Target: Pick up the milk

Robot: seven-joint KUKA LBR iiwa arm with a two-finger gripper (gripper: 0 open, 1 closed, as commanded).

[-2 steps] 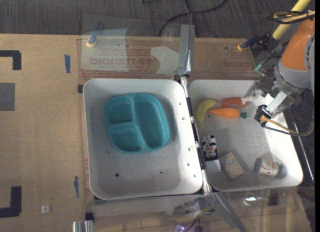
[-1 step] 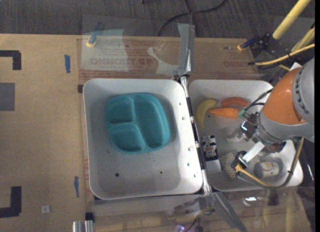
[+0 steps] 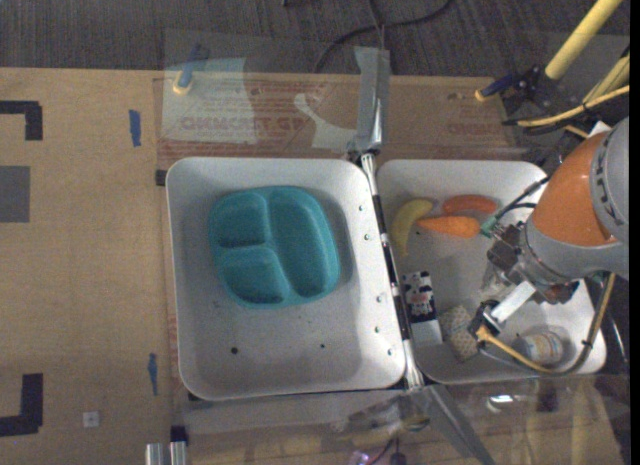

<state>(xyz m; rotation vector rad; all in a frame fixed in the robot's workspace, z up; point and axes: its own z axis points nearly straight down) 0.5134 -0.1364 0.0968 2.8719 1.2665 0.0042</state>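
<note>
Milk [image 3: 421, 303], one carton, shares its bin [image 3: 455, 368] with one banana [image 3: 408, 221].

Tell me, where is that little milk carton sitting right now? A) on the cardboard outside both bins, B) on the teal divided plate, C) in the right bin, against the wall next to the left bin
C: the milk carton lies in the right bin, along its left wall, below the banana, while the teal divided plate sits in the left bin.

Fixed above the bench [image 3: 80, 253], looking down at a slant on 2 white bins [image 3: 190, 283]; arm [image 3: 590, 203] entering from right.
</note>
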